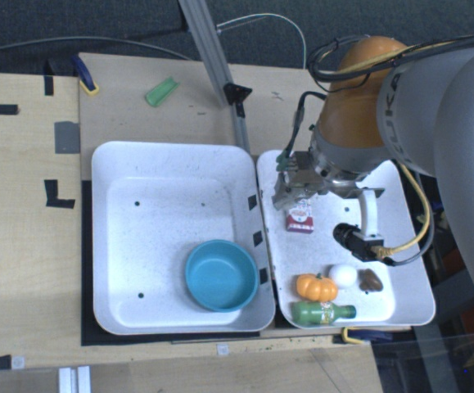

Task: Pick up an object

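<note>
In the left white bin [122,219] sits a round blue plastic bowl [220,274]. The right white bin [408,293] holds a small red-and-white carton [300,218], directly under the gripper [295,193]; its grip cannot be judged.

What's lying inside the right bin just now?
The right bin holds a red-and-white carton just under the tool, a small pumpkin, a white ball, a brown lump and a green bottle. The arm covers the bin's upper part.

Glossy plastic blue bowl [220,274] — speckled matt white bins [171,164] — pale wooden bench [24,252].
</note>
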Tool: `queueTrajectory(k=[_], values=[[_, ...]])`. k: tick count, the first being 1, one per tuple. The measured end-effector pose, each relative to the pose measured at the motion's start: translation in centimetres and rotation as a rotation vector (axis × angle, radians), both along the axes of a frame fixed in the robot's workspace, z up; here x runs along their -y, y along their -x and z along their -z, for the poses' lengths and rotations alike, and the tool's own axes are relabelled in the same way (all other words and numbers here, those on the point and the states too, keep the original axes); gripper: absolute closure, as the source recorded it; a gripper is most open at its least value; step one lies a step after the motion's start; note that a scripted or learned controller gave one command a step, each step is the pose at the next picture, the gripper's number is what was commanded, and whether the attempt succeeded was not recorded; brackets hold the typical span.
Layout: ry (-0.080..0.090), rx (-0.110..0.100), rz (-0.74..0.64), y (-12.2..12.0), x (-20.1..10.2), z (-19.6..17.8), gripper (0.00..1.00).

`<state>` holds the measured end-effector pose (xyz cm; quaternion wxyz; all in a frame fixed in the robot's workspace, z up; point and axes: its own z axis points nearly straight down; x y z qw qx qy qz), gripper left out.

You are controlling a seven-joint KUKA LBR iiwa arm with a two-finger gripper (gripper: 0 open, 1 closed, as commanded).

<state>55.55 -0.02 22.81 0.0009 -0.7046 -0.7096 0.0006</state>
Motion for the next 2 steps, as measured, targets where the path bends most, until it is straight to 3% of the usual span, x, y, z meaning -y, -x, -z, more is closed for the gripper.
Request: queueTrajectory(k=[2], values=[[-0.001,0.002,0.001,-5.2,-8.5,-1.3,1.0]])
